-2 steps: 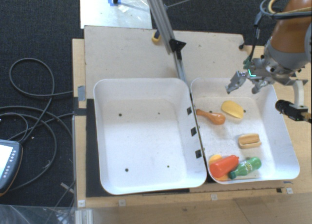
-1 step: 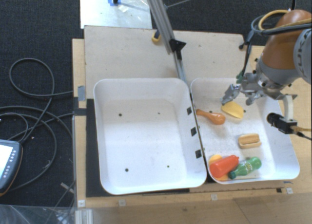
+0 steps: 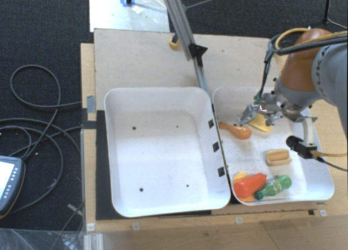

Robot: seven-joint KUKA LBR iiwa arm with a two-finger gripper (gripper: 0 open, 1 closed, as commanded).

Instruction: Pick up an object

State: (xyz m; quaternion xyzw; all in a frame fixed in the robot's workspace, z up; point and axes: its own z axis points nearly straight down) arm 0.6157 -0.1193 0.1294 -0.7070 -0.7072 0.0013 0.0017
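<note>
While the arm (image 3: 333,72) is reaching in from the right, the fingers (image 3: 249,116) are hanging over the rear half of the right bin (image 3: 321,189), spread apart and clamping nothing. A yellow piece (image 3: 263,126) is lying on the bin floor directly below them and is partly covered by them; whether the tips are touching it cannot be told. An orange pear-shaped item (image 3: 239,131) is lying just beside the yellow piece on its left, its thin stem pointing toward the wall shared with the left bin (image 3: 117,135).

Open floor is separating these two things from the front group. A tan bun-shaped block (image 3: 278,157) is resting near the middle of the bin, apart from everything else. At the front wall a red-orange pepper (image 3: 250,184) and a green bottle (image 3: 274,186) are lying end to end and touching, with a small yellow bit (image 3: 239,176) against the pepper's rear side. Both bins are sitting side by side on the table (image 3: 141,58).

Three dark tabs (image 3: 216,147) are sitting on the dividing wall; any writing on them is too small to read.
</note>
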